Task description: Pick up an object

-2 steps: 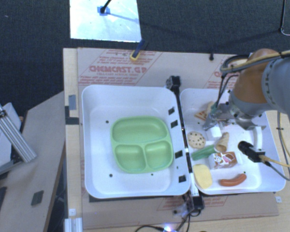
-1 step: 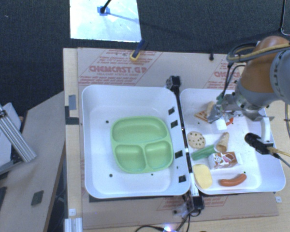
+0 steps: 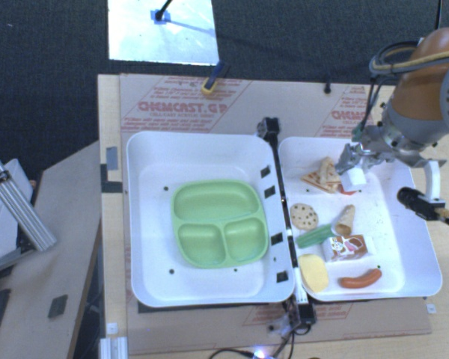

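Observation:
My gripper (image 3: 353, 169) hangs over the far part of the right bin (image 3: 411, 226), just right of a tan pizza-like slice (image 3: 322, 176). A small white block sits at its tip, and I cannot tell whether that is part of the gripper or a held thing. A red scrap (image 3: 346, 191) lies just below it. Nearer the front lie a chocolate-chip cookie (image 3: 304, 215), an ice-cream cone (image 3: 346, 217), a green stick (image 3: 314, 236), a brown carton (image 3: 349, 247), a yellow piece (image 3: 313, 272) and a sausage (image 3: 359, 279).
The left bin (image 3: 146, 200) holds a green divided plate (image 3: 217, 223). A black divider with clips (image 3: 278, 200) runs between the bins. A black cable part (image 3: 419, 203) sticks over the right bin's right side. The arm's orange-banded wrist (image 3: 426, 73) stands above the bin's far right corner.

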Robot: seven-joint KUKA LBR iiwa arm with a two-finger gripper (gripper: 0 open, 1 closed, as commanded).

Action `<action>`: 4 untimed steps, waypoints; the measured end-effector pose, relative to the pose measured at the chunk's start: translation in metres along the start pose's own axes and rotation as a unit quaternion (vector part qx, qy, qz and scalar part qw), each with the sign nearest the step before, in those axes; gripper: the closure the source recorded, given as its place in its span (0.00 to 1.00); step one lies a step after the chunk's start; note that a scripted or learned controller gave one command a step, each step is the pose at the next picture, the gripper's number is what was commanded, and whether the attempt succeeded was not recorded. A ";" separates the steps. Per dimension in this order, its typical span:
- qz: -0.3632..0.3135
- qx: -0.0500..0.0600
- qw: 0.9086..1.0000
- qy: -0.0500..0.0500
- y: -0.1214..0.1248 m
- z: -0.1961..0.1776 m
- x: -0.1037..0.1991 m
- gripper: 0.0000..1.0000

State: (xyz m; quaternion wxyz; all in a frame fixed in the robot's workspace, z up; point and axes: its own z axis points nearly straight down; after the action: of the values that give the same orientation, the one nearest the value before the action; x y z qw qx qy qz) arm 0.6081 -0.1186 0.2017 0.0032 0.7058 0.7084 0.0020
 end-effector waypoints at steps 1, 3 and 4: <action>-0.001 0.002 1.000 0.001 0.001 -0.024 0.000 1.00; -0.003 0.002 1.000 0.001 0.028 -0.017 0.097 1.00; -0.003 0.002 1.000 0.002 0.035 -0.020 0.155 1.00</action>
State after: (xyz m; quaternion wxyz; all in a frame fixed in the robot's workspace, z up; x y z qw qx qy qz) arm 0.6426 0.0370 0.2220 0.0003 0.7036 0.7106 0.0016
